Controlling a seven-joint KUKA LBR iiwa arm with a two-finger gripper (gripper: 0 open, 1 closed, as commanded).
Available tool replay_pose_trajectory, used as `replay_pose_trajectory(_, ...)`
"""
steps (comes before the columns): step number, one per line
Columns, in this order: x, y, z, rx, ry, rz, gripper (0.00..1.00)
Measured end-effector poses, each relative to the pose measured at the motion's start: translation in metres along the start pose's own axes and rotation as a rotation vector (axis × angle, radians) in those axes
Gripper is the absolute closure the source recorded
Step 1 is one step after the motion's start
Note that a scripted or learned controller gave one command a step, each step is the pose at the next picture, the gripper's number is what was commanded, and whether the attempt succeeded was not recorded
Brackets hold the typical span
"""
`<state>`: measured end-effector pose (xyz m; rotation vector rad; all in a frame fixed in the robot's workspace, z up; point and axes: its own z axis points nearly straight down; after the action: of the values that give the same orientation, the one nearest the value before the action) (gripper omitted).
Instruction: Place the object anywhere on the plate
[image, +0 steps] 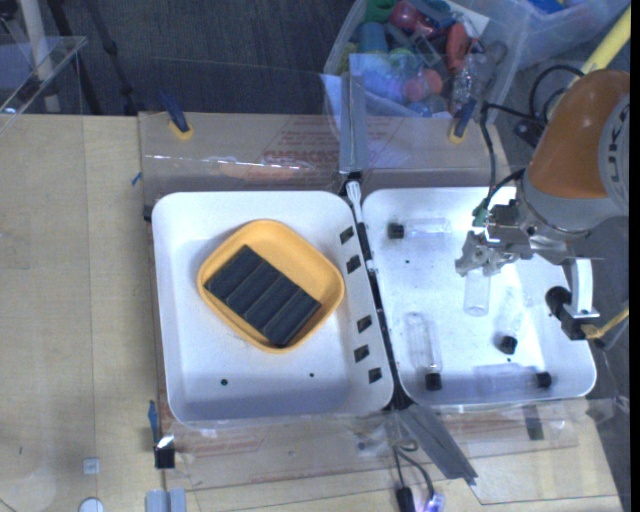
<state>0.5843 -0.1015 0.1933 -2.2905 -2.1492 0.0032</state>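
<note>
A yellow plate (222, 262) sits in the left bin (180, 370), with a dark ridged pad (262, 293) lying on it. In the right bin (450, 215) lie several clear vials with black caps. My gripper (483, 258) hangs over the right bin's upper middle, well to the right of the plate. It is shut on the top of one clear vial (477, 296), which hangs down from between the fingers. That vial's cap is hidden by the fingers.
Other vials lie at the bin's back (420, 228), front left (420, 342) and front right (505, 378). A row of black tabs (362, 322) lines the divider between the bins. A clear box of coloured items (420, 50) stands behind the bins.
</note>
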Motion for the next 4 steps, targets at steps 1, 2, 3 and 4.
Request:
replay_pose_trajectory(1, 0.028, 0.041, -0.009, -0.003, -0.001, -0.129, 1.0)
replay_pose_trajectory(2, 0.055, 0.073, -0.006, -0.004, -0.001, -0.233, 1.0)
replay_pose_trajectory(3, 0.081, 0.078, -0.024, -0.007, -0.001, -0.462, 1.0)
replay_pose_trajectory(4, 0.104, 0.076, 0.008, -0.001, 0.001, -0.628, 1.0)
